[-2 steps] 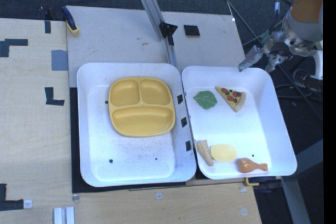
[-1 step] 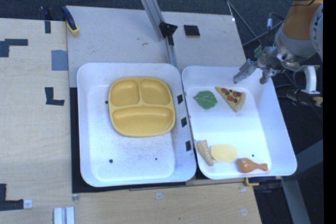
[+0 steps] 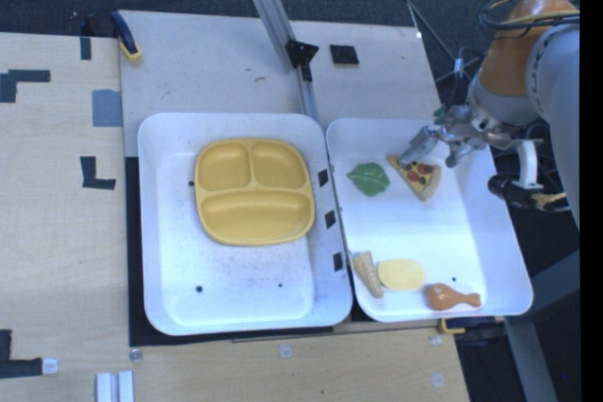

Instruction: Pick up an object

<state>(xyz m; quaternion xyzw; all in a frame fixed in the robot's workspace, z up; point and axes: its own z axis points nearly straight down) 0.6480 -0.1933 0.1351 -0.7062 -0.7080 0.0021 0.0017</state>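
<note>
At about two o'clock in the right bin (image 3: pixel 490 240), we see the tool (image 3: pixel 426 149) poised over the pizza slice (image 3: pixel 420 177), just beside the green leaf (image 3: pixel 368 178); whether it is released or clenched we cannot tell. We judge the slice the likely target, so we would centre on it and keep off the bin wall. Toward five o'clock lie the bread stick (image 3: pixel 366 274), yellow chip (image 3: pixel 402 275) and drumstick (image 3: pixel 452 298). We read no brand or writing anywhere.
</note>
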